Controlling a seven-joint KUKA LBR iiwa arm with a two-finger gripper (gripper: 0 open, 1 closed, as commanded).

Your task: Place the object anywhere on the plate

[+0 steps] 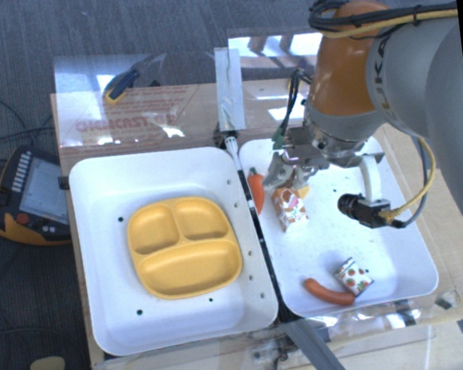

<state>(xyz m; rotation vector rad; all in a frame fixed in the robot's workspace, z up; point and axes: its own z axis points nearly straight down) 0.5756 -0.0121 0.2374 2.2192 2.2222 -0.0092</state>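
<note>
Gripper is down in the right bin, right over the small printed carton; can't tell whether it has it. Carrot just left of the tool, sausage and second carton below it. Yellow plate in the left bin far left holds nothing, so lift, transfer and drop all remain.

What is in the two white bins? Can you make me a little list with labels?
left bin: shallow white bin holding a yellow plastic plate with three compartments
right bin: shallow white bin
under the arm: small patterned carton, upright near the bin's left side
by the divider: orange carrot-like toy, at the right bin's left wall
front of right bin: red sausage toy, beside a small patterned packet
gripper: two-finger gripper right above the carton
plate contents: nothing on it yet
</note>
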